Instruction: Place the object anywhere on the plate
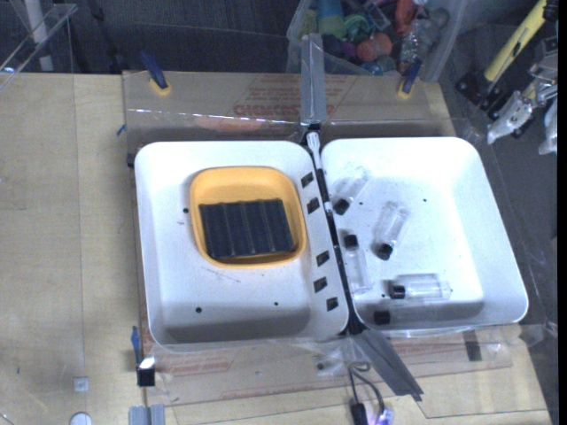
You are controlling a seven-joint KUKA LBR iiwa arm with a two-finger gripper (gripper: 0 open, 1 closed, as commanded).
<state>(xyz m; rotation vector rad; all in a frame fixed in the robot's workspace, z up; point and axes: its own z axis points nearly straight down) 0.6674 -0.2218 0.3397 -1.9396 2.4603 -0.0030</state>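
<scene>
Lying flat on the plate (202, 189), 1 dark ribbed slab (245, 228) covers most of its middle, inside the yellow rim on every side. The plate sits in the left of 2 white bins (159, 237), nearer that bin's right wall than its left.

The right bin (478, 237) holds clear vials with black caps. 3 are plain to see: 1 near the divider at the top (351, 187), 1 tilted in the middle (390, 226), and 1 lying crosswise toward the front (418, 287). 1 more seems to lie along the divider, but it is too faint to count with certainty. All are well apart from the plate.

A grey divider (312, 104) runs between the bins and carries 5 black marks. 2 blue clips (158, 79) stand at the back of the counter (53, 237). Behind them, 1 clear tub (372, 16) holds coloured toys.
</scene>
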